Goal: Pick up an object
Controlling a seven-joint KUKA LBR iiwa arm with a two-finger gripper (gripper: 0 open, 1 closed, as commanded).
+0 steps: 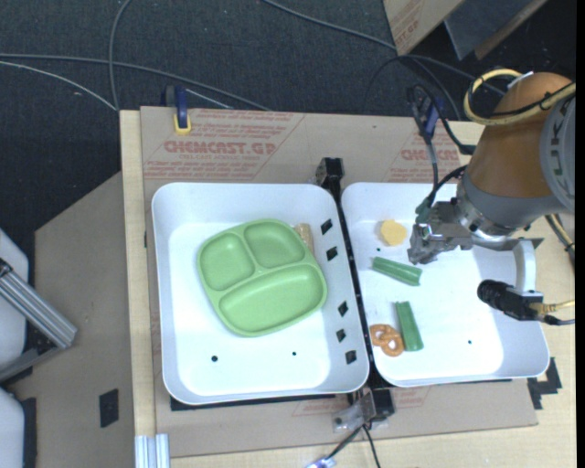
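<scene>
Metal-grey and dark, the gripper (426, 245) hangs low over the right bin (512, 361), its tip just above the upper end of a green stick (396, 271) that lies slanted on the white floor; whether it touches that piece or grips anything cannot be told, since the wrist's own bulk covers the tip from this angle. Above it the arm (521, 146) swells into a broad orange band and grey shell, cut off by the frame's edge. A small yellow piece (393, 232) sits just left of the tool near the bin's upper wall. Lower down, a second green stick (408, 326) lies nearly upright in the picture, with a pretzel-shaped brown piece (387, 339) touching its left side. A black cylindrical part (505, 297) juts across the bin's right side below the arm, what it belongs to being unclear. The left bin (183, 356) holds a pale green divided plate (262, 276) with three compartments, tilted slightly, and a tan object (303, 236) peeks out beside its upper right rim, too hidden to identify. Black clips (333, 267) run down the seam where the two bins meet. Both bins rest on a brown board (238, 142) printed with reddish lettering, held at its top left by a blue and yellow clamp (182, 108). Around it lies dark carpet (228, 46) crossed by thin cables (110, 69), with a cardboard box (420, 18) cut off at the top and an aluminium rail (32, 302) at the left edge.
</scene>
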